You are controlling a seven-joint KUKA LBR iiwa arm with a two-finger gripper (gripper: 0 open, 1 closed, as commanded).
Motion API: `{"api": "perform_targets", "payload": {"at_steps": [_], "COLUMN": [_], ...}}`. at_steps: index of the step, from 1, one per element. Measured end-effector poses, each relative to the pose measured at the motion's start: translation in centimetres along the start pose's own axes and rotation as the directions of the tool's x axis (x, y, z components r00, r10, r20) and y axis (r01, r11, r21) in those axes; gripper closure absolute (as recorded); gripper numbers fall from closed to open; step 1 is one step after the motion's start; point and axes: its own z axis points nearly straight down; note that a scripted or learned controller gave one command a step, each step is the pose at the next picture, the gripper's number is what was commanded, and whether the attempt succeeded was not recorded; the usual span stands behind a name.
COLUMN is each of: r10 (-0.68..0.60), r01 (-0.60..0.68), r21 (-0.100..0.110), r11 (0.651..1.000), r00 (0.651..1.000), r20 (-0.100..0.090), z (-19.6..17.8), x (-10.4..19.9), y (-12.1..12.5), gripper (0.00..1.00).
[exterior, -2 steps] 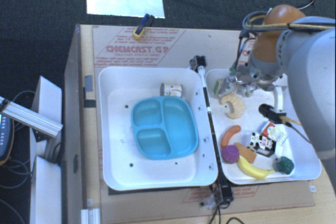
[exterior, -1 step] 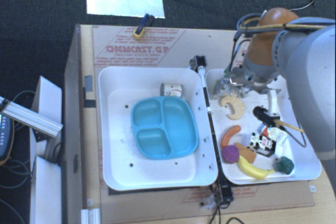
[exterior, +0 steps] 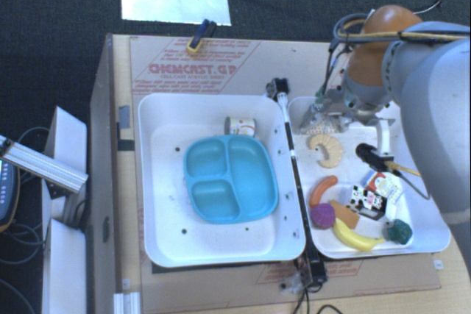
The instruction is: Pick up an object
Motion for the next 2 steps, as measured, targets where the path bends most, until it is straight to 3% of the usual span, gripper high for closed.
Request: {"api": "perform_targets", "payload": {"at_steps": [1,2], "r10": [-0.003,0.000], "r01": [0.003,0.000], "r21": [-0.002,-0.002], "r11": [1.000,1.000], "r00": [1.000,1.000], "r20": [0.001,-0.001], "z": [-1.1,-10.1], "x": [0.0,5.2], "y": [0.1,-6.4], "gripper": [1.00,1.00]}}
